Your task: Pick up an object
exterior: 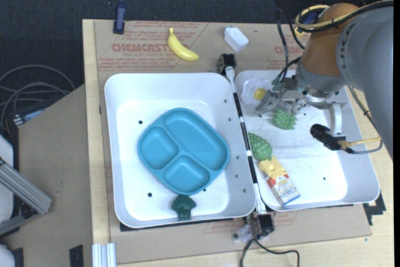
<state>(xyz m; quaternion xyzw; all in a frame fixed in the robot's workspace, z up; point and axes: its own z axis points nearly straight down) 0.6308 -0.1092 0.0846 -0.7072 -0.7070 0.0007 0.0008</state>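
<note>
Over the right bin [359, 162], we see our gripper [279, 103], grip state unreadable, poised just above the green toy [284, 119].

You can read one line of large red print on the cardboard sheet [144, 47] under the bins, along its far edge, left of the banana [181, 47]: it looks like "CHEMCAST", though the banana covers the end of the word and the letters are blurred. You find a line of smaller red print above it and another below it, both too small to read. You see more red print at the far right of the same sheet, partly hidden by the arm [350, 40] and unreadable. The small carton [282, 186] in the right bin [350, 187] carries a coloured label; its text cannot be made out.
</note>
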